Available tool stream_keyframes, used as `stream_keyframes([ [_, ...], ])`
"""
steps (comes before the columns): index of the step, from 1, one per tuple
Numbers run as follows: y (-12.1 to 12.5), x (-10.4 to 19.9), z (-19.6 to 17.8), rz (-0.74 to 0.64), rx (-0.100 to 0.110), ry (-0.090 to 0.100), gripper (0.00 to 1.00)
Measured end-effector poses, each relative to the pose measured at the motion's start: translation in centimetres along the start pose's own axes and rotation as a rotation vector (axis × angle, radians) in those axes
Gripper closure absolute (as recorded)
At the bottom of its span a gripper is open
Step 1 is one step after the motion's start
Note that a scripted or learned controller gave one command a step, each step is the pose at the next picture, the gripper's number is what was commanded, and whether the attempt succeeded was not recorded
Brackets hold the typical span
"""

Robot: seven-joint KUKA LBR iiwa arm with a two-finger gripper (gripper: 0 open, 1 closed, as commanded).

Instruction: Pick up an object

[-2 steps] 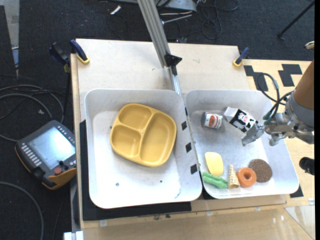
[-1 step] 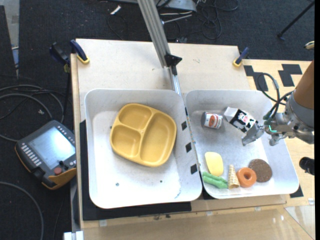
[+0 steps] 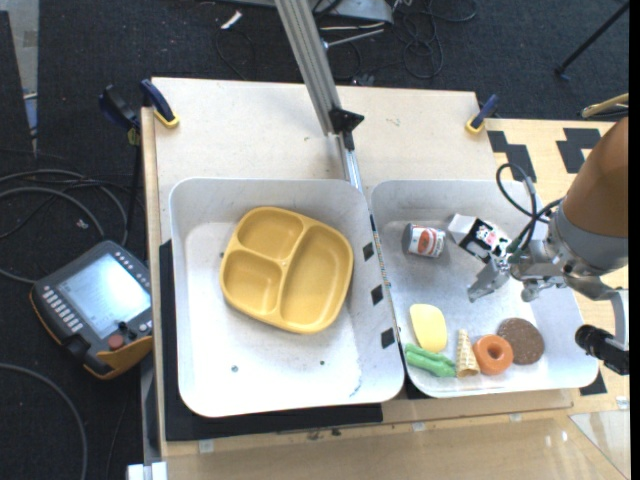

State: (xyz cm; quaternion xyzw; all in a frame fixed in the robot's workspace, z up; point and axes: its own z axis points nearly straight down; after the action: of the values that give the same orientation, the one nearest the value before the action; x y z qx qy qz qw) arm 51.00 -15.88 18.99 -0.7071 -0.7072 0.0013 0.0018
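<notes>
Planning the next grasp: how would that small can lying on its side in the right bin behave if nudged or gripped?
The small can lies on its side, so a nudge would probably roll it. It looks rigid, likely firm under the jaws. Its smooth round wall may slip.

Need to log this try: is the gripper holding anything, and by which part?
Nothing is held. The two-finger gripper hangs open over bare floor of the right white bin, apart from the small red-labelled can and the black-and-white box.

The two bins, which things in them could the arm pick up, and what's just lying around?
Candidates, all in the right bin:
small can
black and white box
yellow piece
green pod
cone
orange ring
brown cookie
gripper above them

Lying about:
yellow divided plate
teach pendant
clamps
cables
</notes>
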Motion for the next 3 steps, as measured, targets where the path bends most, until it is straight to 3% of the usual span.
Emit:
stream_keyframes([
  [1,-0.3,-0.7,6.0,0.002,0.002,0.001,0.0],
  [2,-0.3,-0.7,9.5,0.001,-0.006,-0.001,0.0],
  [3,-0.2,-0.7,8.4,0.0,-0.008,-0.001,1.0],
])
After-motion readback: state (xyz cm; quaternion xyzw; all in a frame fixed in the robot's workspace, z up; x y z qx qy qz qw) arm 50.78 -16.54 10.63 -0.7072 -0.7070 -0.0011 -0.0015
